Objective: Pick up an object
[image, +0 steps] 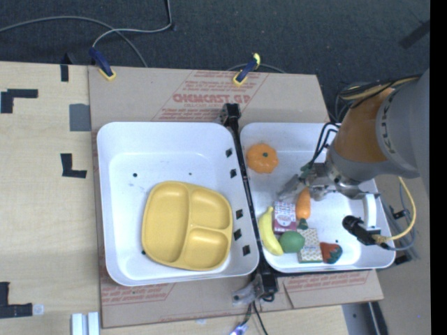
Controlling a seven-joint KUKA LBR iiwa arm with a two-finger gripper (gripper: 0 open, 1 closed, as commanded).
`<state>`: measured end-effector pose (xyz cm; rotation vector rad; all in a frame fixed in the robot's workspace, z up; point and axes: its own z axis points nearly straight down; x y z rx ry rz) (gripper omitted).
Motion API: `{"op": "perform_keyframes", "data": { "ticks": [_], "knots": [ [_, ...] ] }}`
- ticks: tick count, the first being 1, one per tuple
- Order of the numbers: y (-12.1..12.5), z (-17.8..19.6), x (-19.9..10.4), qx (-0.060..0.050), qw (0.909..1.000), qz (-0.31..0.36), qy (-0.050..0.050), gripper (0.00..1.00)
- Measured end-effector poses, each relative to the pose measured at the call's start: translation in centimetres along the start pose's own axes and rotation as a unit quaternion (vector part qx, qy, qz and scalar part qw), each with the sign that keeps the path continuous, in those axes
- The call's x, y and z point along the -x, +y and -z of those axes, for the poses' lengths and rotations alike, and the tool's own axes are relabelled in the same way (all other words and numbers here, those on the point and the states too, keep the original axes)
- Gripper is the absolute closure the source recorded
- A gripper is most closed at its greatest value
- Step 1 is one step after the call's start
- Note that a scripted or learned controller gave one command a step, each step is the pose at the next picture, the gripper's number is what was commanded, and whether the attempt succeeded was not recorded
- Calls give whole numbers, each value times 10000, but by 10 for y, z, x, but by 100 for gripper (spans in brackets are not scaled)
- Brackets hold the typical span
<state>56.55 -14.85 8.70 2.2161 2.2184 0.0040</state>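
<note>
Near edge of right bin: banana, green round fruit, small patterned packet, red-and-teal item clustered lower centre of frame. Just above them pink carton with orange carrot-like piece beside it. Gripper sits right over the carrot, fingers' opening can't be told, nothing clearly held. Orange pumpkin farther up, apart. Left bin holds yellow divided tray. Arm enters from right
</note>
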Motion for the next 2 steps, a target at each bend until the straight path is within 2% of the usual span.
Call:
{"op": "perform_keyframes", "data": {
  "ticks": [1,2],
  "knots": [
    [0,10,0,1,10000,0,-5,100],
    [32,98,-80,-23,10000,13,18,100]
  ]
}}
